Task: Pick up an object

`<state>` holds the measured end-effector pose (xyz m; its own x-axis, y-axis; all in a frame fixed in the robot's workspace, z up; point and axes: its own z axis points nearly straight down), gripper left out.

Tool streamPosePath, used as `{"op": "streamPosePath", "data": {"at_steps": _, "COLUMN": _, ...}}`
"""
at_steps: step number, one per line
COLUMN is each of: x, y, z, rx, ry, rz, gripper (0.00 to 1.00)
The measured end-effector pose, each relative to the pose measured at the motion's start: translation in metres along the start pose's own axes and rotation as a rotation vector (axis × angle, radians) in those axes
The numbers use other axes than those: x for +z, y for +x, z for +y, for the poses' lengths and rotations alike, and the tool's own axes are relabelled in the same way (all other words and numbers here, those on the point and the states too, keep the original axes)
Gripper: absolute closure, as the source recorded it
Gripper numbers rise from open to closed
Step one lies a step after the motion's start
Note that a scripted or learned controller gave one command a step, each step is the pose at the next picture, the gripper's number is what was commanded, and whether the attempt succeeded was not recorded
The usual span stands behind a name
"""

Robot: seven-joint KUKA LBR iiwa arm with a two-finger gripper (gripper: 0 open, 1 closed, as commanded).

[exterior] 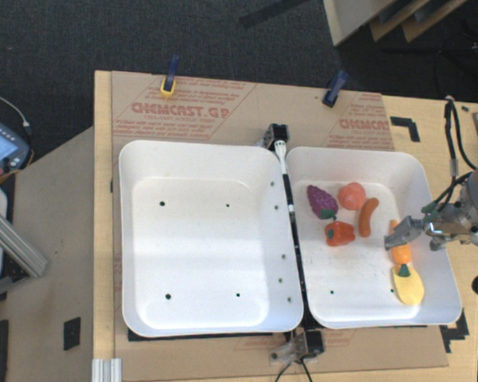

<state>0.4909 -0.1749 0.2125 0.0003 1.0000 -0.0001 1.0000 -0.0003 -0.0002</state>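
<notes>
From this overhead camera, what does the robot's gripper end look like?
The gripper is a small grey metal assembly with slim fingers, reaching in over the right bin. Dark cables loop down toward its wrist along the bench's right side. Finer markings are too small to make out.

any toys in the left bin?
No. The toys, such as the grapes, the sausage and the yellow pear, all lie in the right bin; the left bin shows bare white floor.
</notes>
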Motion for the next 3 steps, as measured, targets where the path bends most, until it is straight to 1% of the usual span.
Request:
{"op": "streamPosePath", "data": {"at_steps": 1, "x": 0.098, "y": 0.072, "z": 0.045, "rx": -0.007, "ry": 0.003, "rz": 0.003, "gripper": 0.0}}
{"op": "streamPosePath", "data": {"at_steps": 2, "x": 0.128, "y": 0.066, "z": 0.121, "rx": -0.003, "ry": -0.007, "rz": -0.002, "gripper": 0.0}}
{"op": "streamPosePath", "data": {"at_steps": 3, "x": 0.128, "y": 0.083, "z": 0.06, "rx": 0.001, "ry": 0.006, "rz": 0.002, "gripper": 0.0}}
